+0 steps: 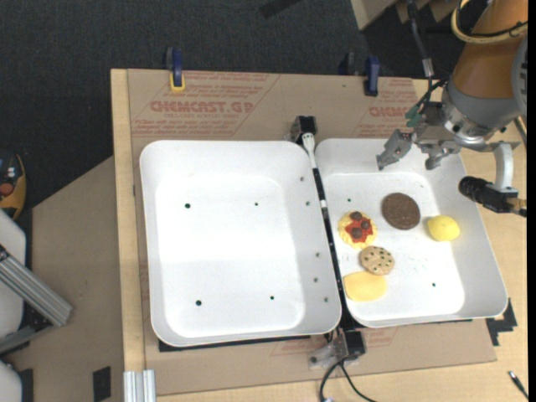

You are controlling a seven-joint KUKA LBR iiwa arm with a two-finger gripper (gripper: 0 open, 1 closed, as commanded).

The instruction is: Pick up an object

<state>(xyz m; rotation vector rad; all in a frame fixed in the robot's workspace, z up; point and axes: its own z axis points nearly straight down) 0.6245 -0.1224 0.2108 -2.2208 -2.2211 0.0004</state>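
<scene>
The left bin (226,241) offered a wide bare white floor, open to approach from above. In the right bin (477,283) five items crowded the middle: a brown round cookie (401,210), a yellow lemon-like piece (443,229), a small tart with red topping (357,228), a chocolate-chip cookie (377,260) and a pale yellow piece (365,287), the last three nearly touching. The bin's far strip and near right corner lay bare. The gripper (414,155) hung with fingers spread over the far edge. A black ridge (319,203) divided the bins.
</scene>
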